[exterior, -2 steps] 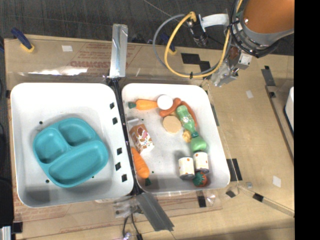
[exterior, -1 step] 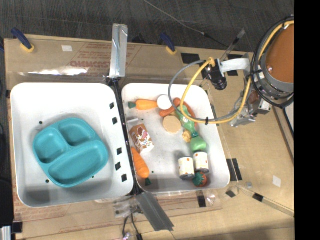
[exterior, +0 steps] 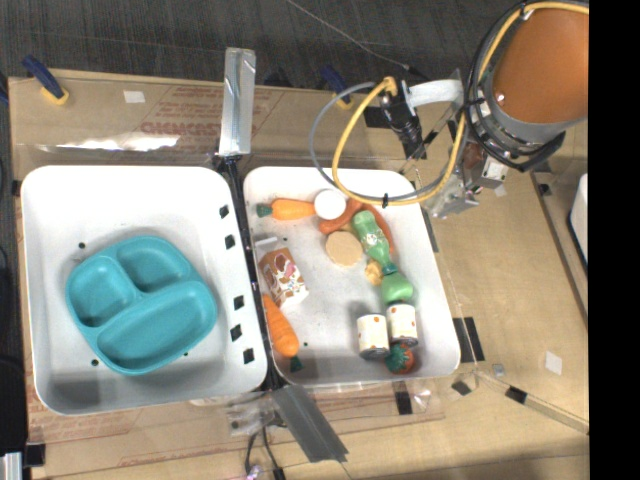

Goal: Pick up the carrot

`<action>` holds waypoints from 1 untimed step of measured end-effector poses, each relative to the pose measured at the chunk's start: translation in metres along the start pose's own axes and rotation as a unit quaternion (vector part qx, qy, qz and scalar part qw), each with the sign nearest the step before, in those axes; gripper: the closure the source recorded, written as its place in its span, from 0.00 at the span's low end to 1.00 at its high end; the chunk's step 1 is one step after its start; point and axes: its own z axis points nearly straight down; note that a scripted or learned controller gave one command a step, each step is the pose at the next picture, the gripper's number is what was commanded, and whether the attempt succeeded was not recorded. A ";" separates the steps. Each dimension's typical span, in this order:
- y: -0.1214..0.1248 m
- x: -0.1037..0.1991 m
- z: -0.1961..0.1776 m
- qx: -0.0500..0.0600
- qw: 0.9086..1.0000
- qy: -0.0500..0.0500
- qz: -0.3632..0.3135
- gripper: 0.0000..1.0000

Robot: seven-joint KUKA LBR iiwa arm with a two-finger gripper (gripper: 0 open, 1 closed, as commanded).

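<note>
One carrot lies at the back of the right bin, its green top pointing left. A second carrot rests along that bin's left wall near the front. More orange pieces lie beside a white ball. My gripper hangs above the bench just outside the right bin's back right corner, away from both carrots, with nothing seen in it.
The right bin also holds a green bottle, a tan disc, a small printed box, a green piece, two small cans and a red fruit. A teal divided plate sits in the left bin. Cables loop over the back edge.
</note>
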 end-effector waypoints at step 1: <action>-0.012 0.059 0.027 -0.001 1.000 0.000 0.007 1.00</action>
